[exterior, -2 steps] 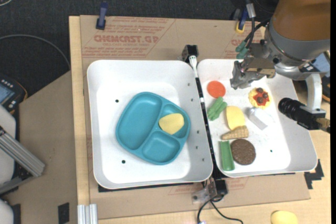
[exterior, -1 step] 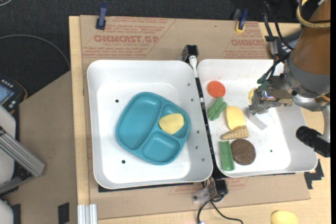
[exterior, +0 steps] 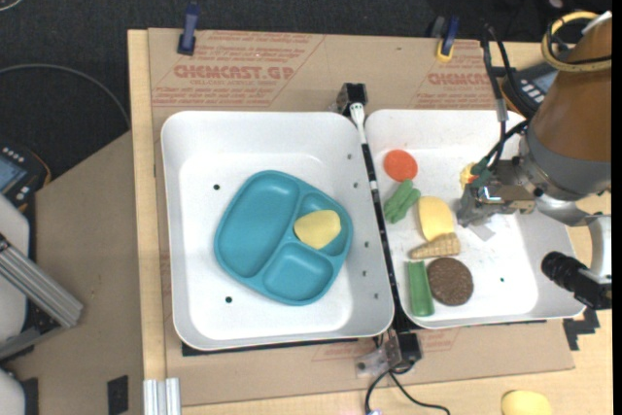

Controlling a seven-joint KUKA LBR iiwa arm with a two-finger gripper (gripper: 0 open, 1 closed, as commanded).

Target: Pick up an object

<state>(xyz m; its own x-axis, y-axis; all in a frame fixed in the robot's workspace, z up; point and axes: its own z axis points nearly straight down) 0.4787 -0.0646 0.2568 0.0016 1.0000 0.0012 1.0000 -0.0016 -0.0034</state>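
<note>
In the right bin point(exterior: 515, 301) lie an orange-red tomato point(exterior: 399, 164), a green pea pod point(exterior: 400, 203), a yellow wedge point(exterior: 435, 217), a tan cone point(exterior: 435, 249), a brown round patty point(exterior: 451, 281) and a green stick point(exterior: 419, 288). My gripper point(exterior: 478, 209) hangs low over the right bin, just right of the yellow wedge. In the left bin point(exterior: 194, 209) sits a blue divided plate point(exterior: 255, 233) with a pale yellow piece point(exterior: 317, 228) in its upper right compartment.
The bins rest on a cardboard-covered bench point(exterior: 253, 73) with a blue clamp point(exterior: 189, 28) and a yellow-blue clamp point(exterior: 446, 39) at its back edge. Cables run above the right bin. A yellow object point(exterior: 525, 401) lies off the bench at the front right.
</note>
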